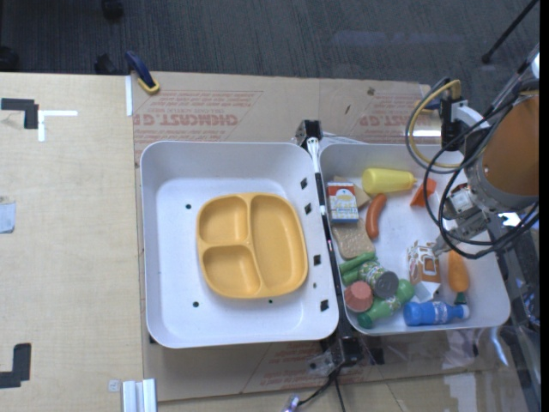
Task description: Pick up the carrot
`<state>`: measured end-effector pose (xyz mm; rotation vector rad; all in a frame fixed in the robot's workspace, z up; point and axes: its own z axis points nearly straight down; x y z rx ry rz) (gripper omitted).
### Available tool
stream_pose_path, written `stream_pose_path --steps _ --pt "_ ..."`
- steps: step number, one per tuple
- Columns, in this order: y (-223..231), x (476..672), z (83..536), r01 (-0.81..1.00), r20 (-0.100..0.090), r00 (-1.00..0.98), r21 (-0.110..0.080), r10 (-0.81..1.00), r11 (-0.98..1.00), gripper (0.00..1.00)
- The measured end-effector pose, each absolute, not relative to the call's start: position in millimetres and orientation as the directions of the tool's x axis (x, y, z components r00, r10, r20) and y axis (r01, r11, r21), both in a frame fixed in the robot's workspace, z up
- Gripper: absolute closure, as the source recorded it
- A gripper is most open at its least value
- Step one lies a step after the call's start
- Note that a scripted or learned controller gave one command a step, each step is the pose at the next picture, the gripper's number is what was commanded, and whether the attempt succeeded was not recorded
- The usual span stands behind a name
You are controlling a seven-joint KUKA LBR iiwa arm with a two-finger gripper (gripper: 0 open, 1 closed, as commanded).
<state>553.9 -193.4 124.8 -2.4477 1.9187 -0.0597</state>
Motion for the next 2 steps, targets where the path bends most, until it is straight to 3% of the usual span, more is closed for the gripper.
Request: stream_pose_path --steps 1,2 --pt "-205.5 542.6 92.3 -0.869 -0.003 0.495 -0.005 -0.869 -0.495 1.00" --pt "-203.5 544.5 101.9 -0.871 -0.005 0.491 -0.010 -0.871 -0.491 1.00"
